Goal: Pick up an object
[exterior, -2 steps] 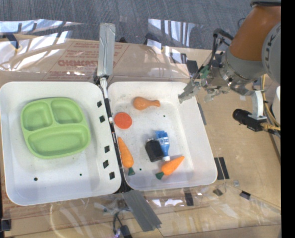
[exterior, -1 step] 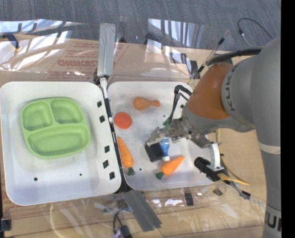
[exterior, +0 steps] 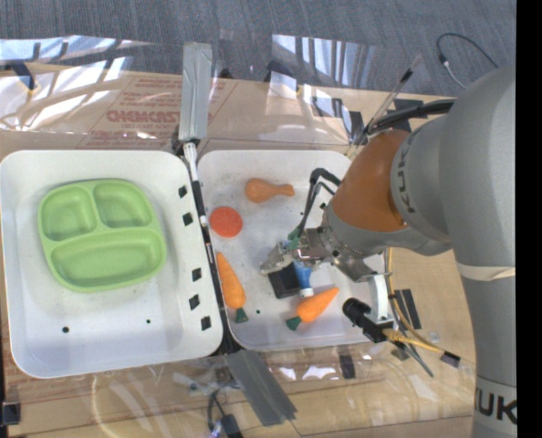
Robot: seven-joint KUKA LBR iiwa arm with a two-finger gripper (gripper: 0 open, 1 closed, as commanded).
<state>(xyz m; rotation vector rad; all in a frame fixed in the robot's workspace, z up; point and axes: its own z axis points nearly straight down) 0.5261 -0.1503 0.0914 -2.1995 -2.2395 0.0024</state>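
Note:
My gripper (exterior: 281,260) is low in the middle of the right bin (exterior: 253,336), reaching in from the right. Directly under it lies a small black and blue thing (exterior: 289,281), touching or nearly touching the gripper. An orange carrot (exterior: 313,306) lies just right of and below that thing. Along the bin's left wall lies a second carrot (exterior: 231,284). A red-orange round fruit (exterior: 225,221) sits up and to the left, and an orange drumstick-shaped toy (exterior: 268,190) lies near the far wall.
The left bin (exterior: 25,336) holds a green divided plate (exterior: 100,234). A grey taped divider (exterior: 195,89) runs between the bins. The arm's bulk covers the right bin's right side.

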